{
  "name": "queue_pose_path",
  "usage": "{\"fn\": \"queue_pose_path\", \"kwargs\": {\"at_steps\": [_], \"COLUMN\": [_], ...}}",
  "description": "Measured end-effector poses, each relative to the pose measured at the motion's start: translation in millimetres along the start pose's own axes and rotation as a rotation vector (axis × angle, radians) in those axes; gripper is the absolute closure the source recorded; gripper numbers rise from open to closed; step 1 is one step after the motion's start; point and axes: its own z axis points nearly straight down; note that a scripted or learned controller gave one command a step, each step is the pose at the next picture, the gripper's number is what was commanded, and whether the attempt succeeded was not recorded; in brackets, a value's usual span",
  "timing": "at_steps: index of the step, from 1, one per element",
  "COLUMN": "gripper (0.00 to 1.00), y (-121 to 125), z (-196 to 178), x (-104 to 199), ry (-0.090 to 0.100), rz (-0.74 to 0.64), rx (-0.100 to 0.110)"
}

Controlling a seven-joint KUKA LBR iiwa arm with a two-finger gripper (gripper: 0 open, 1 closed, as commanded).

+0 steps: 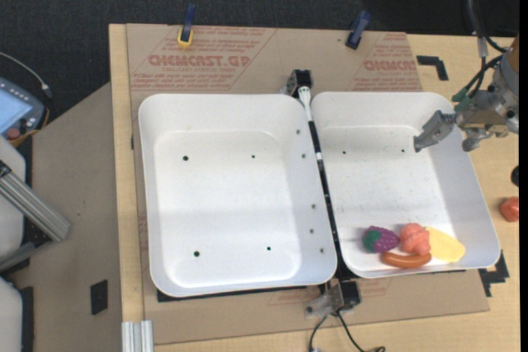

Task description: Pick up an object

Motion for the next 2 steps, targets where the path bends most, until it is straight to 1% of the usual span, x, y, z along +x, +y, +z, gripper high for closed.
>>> {"fn": "queue_pose_path", "kwargs": {"at_steps": [1,2], "gripper": [0.00,1.00], "y": [-43.1,-42.0], "z": [-100.9,-105.3], "x": [73.0,69.2], "ry": [0.002,-0.001], "rz": [-0.008,-0.002], "rx": [-0.012,-0.005]}}
